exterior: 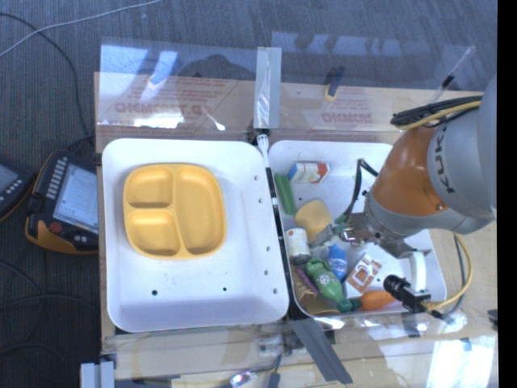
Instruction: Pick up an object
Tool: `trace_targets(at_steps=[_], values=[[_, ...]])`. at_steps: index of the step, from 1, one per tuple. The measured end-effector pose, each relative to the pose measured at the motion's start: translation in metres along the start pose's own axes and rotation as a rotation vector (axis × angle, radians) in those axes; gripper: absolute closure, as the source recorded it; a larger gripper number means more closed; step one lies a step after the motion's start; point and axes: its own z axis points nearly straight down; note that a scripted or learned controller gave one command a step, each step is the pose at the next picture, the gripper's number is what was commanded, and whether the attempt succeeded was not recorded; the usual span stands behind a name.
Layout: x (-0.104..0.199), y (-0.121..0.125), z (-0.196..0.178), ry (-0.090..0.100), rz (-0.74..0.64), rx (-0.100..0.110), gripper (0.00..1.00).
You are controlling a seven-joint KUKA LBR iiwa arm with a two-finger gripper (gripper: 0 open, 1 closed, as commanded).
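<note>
1. In the camera view we see the arm [440, 176] reaching in from the right over the right bin [367, 150], its orange band above the wrist and the gripper [349, 234] low among the clutter.
2. We cannot tell how the gripper stands: its tip is small and dark against the objects, and nothing is visibly held in it.
3. Just left of the gripper lies a yellow sponge-like block [314, 216], and further left along the bin's wall a green stick-shaped item [284, 194].
4. Left and slightly below the gripper stands a small white cylinder [296, 241]; below it lies a green bottle [325, 282].
5. Directly below the gripper we see a blue-and-white packet [338, 261], and just right of that a white box with an orange-red pattern [367, 273].
6. Further below, near the bin's front edge, lies an orange carrot-like piece [376, 300].
7. Above and left of the gripper, near the bin's far end, lies a small white bottle with a red and yellow label [308, 171].
8. Well to the left of the gripper the left bin [129, 297] holds a yellow divided plate [174, 210].
9. Beyond that bin, on the floor, sits a control pendant [66, 204] with an orange rim.
</note>
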Motion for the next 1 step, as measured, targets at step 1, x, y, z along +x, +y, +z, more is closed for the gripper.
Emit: trace_targets(at_steps=[1], values=[[-0.0233, 0.0487, -0.0407, 0.012, -0.142, 0.013, 0.00]])
